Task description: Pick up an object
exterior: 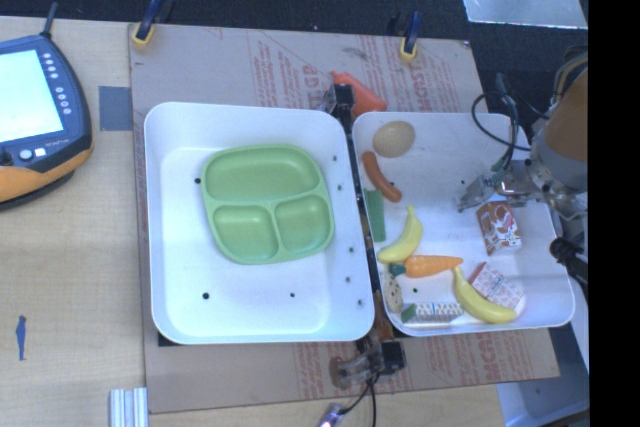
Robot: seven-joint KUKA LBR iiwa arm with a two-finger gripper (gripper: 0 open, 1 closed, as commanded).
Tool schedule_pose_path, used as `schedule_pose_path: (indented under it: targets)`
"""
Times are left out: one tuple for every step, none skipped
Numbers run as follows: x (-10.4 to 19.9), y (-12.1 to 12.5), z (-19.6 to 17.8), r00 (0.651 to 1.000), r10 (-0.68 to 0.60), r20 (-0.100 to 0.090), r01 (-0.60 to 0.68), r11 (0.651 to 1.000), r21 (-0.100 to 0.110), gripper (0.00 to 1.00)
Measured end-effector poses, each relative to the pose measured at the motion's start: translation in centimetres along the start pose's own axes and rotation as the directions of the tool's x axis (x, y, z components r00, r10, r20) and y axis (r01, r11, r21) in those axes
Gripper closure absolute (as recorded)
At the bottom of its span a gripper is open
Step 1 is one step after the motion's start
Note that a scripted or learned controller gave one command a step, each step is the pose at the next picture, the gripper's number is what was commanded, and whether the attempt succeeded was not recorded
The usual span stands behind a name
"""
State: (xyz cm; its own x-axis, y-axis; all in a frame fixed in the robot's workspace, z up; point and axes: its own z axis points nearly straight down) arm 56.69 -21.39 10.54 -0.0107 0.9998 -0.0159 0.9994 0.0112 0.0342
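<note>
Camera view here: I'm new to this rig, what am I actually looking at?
One fixed camera looks down at a slant on a bench with two white bins. The left bin holds a green divided plate. The right bin holds toy food: two bananas, a carrot, a sausage, a tan potato-like piece and a small packet. The grey and orange robot arm reaches in from the right, its hand above the packet. Nothing visibly held.

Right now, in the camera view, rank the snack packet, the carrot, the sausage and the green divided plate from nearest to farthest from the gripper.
Measured from the gripper, over the right bin:
1. Snack packet, just below it.
2. Carrot, lower middle of the right bin.
3. Sausage, by that bin's left wall.
4. Green divided plate, in the left bin.
</note>
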Motion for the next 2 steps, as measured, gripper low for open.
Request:
schedule_pose_path:
  targets:
    - [0.4, -1.4, 0.0, 1.000, 0.002, 0.004, -0.002, 1.000, -0.002, 0.00]
    - [-0.1, -1.2, -1.4, 1.000, 0.003, 0.012, -0.003, 1.000, -0.005, 1.00]
